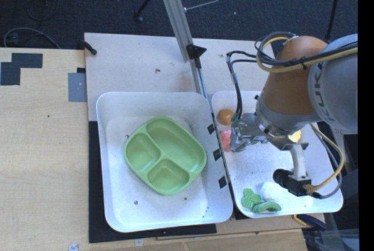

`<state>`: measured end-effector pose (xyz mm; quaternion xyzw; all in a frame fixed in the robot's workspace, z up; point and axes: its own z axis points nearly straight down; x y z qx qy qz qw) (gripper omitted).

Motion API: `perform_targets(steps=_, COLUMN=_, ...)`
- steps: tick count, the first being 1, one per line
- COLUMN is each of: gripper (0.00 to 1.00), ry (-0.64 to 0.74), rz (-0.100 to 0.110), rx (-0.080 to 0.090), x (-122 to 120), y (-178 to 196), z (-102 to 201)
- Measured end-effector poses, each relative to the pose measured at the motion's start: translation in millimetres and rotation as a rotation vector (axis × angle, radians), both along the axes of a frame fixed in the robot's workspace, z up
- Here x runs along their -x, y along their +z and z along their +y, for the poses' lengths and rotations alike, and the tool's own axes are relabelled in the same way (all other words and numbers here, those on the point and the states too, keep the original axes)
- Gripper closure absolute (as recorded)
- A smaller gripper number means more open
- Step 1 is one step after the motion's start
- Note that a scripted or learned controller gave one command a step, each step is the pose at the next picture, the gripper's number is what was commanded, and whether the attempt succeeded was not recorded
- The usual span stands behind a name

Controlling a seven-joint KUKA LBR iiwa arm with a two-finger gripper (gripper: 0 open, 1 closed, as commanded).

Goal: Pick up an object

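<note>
We saw the gripper (238, 143) low in the right bin (257, 171) beside a pink object (225, 139); we couldn't tell its grip.

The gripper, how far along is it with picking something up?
Done: the gripper is down in the right bin, beside a pink object and an orange ball. In hand: nothing visibly held. Left: grasp and lift; the green toy and green plate lie untouched.

The arm's bulk covers a good chunk of the right bin (327, 200), the gripper (236, 140) is mostly tucked under the wrist, and the pink thing (225, 139) beside it is half hidden, too small to identify.
</note>
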<state>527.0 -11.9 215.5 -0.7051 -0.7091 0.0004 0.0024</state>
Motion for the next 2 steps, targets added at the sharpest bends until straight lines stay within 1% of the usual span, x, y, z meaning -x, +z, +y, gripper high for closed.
perform_targets(steps=1, gripper=1.00, ry=-0.002, rz=-0.001, rx=0.003, x=-12, y=3, z=45)
perform_targets(steps=2, gripper=1.00, ry=-0.002, rz=0.000, rx=0.002, x=-16, y=-3, z=94)
